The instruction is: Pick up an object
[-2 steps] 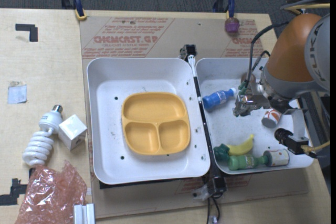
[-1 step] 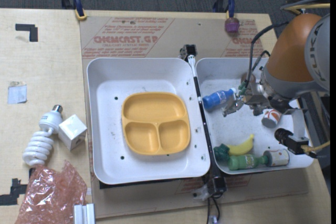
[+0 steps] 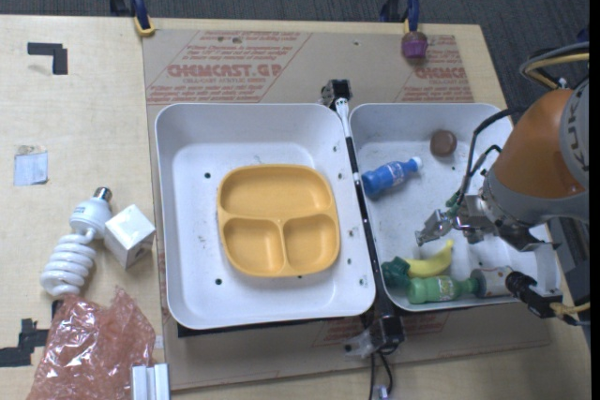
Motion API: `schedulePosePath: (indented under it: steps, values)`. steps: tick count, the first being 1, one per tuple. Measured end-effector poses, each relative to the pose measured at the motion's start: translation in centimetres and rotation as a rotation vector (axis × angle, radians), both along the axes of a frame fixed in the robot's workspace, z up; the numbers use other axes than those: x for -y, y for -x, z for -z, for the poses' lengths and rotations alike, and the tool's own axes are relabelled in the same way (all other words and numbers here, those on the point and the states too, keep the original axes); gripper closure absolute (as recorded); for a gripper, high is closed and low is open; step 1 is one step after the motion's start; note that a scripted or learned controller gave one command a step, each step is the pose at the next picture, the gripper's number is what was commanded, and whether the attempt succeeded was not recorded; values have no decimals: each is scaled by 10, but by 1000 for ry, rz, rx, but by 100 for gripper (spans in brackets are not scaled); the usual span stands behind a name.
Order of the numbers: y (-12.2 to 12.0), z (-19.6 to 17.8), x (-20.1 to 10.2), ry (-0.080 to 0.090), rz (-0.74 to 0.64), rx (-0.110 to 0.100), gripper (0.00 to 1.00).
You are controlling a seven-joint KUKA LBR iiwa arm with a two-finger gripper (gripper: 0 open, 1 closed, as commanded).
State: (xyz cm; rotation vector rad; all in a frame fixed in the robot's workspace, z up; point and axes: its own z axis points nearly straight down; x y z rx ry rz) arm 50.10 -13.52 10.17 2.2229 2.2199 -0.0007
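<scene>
The right bin [image 3: 403,131] holds a blue bottle [image 3: 389,175], a small brown ball [image 3: 443,142], a yellow banana [image 3: 435,258], a green bottle [image 3: 448,288] lying along the near wall, and a dark green piece [image 3: 396,272] at the near left corner. My gripper [image 3: 450,226] hangs over this bin's right half, just above and beyond the banana. It is open, its two metal fingers [image 3: 435,228] apart with nothing between them. The arm's orange band [image 3: 544,155] rises to the right.
In the left bin [image 3: 187,164] lies a yellow divided plate [image 3: 278,220]. A purple object [image 3: 414,43] sits on the board behind the bins. On the bench to the left lie a spiral light bulb [image 3: 75,248], a white cube [image 3: 129,234] and crumpled pink plastic [image 3: 89,347].
</scene>
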Motion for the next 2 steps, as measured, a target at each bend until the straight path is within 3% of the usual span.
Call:
schedulePosePath:
  steps: [1,2]
  values:
    - [-1,-10,0,1,0,2,100]
    - [23,-107,-70,0,-2,1,100]
